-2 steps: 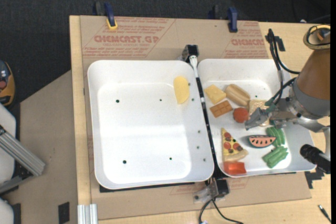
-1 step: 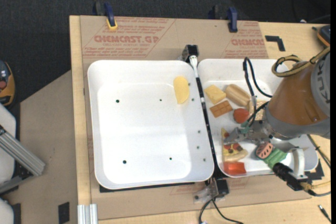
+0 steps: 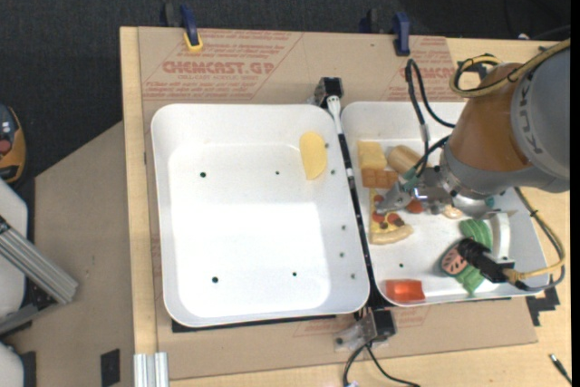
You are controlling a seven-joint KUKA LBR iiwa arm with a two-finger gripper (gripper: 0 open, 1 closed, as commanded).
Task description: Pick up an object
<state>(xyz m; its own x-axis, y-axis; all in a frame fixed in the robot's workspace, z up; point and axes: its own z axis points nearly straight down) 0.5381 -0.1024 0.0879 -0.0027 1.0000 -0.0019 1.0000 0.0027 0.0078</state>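
- Camera view, looking down: the gripper (image 3: 396, 198) sits low in the right bin (image 3: 412, 267), right above a pizza slice toy (image 3: 390, 229); whether it grips anything, I cannot tell.
- Close around it lie a yellow block (image 3: 372, 163), a bread-coloured piece (image 3: 404, 159), an orange-red piece (image 3: 405, 289) and a green toy (image 3: 474, 254).
- Left bin (image 3: 181, 222) has one yellow piece (image 3: 314, 155) near the divider.
- By my judgement, the pick is at the grasp stage; nothing is visibly raised, so lifting remains.
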